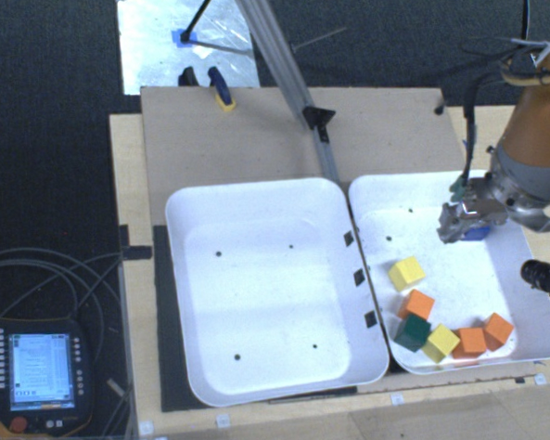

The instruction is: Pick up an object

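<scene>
My gripper (458, 222) hangs low over the upper right part of the right bin (422, 189), on the grey arm with the orange band (536, 133). A small blue block (478, 234) peeks out just under its lower right side; I cannot make out whether it is gripped. Below it in the same bin lie a yellow cube (407, 272), an orange cube (417, 304), a dark green cube (413, 331), a second yellow cube (441, 342) and two more orange cubes (471, 342) (497, 330).
The left bin (255, 197) sits beside the right one. A slanted metal pole (284, 65) crosses the back of the bench. A teach pendant (33, 373) with cables lies on the floor at the left. A black fitting (548, 281) juts in at the right edge.
</scene>
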`<state>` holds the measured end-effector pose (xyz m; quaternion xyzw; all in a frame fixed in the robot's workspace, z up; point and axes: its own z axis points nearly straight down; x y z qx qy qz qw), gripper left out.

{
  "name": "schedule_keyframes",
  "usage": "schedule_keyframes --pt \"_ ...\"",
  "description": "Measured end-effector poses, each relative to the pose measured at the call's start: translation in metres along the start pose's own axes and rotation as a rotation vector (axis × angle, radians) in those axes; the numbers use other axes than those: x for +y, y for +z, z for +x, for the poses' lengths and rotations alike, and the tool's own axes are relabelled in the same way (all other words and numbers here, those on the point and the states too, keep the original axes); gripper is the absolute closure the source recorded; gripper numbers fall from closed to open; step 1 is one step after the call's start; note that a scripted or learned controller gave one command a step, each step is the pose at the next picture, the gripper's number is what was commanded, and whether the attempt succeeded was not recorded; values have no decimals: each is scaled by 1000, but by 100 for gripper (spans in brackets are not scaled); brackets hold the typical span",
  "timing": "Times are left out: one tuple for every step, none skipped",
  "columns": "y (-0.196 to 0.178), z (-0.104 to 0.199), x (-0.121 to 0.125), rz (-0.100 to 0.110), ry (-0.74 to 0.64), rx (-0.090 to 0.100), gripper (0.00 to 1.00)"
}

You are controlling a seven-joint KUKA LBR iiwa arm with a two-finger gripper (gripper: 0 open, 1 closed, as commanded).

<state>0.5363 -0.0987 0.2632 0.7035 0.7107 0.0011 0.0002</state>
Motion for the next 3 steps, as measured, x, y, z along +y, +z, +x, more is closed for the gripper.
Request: schedule_keyframes --pt "0 61 13 -1 -2 1 100" --pt "-4 117 14 0 -2 1 100" --pt "-4 171 19 -1 -1 1 100"
